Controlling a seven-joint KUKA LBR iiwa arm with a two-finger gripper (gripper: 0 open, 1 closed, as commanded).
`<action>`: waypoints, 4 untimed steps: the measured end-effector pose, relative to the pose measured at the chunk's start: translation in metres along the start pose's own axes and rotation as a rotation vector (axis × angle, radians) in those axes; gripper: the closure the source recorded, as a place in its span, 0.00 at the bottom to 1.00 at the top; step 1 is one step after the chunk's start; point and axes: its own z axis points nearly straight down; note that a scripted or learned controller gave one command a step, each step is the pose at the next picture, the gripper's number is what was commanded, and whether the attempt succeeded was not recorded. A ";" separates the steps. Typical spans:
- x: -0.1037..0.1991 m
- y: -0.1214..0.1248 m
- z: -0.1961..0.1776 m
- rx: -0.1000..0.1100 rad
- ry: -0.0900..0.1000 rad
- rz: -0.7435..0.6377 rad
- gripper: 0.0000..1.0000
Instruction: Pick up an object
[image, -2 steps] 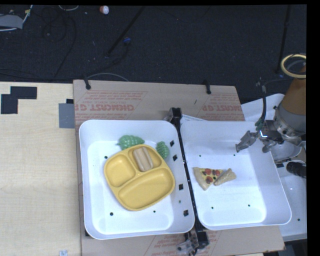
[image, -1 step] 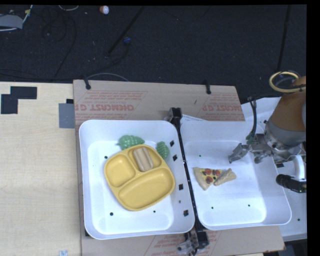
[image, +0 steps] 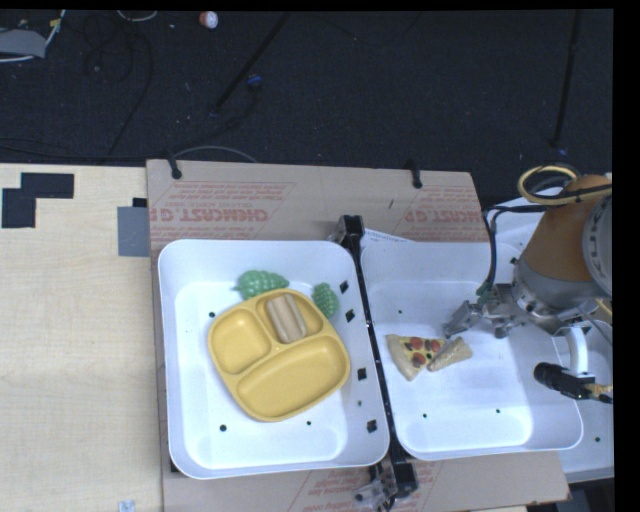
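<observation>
Camera view: white bins (image: 190, 300) on bench (image: 70, 330)

The two white bins (image: 440, 430) are lit evenly and brightly from above, their floors nearly washed out. Soft, faint shadows are cast beneath the yellow tray (image: 280, 365). The floor (image: 300, 80) beyond the far edge of the surface is left very dark. Slight softness and graininess are seen throughout.
</observation>
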 end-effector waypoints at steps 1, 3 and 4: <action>-0.001 0.001 -0.013 -0.002 -0.001 0.001 1.00; 0.000 -0.002 -0.129 -0.008 -0.003 -0.002 1.00; 0.054 -0.011 -0.121 -0.001 0.001 -0.005 1.00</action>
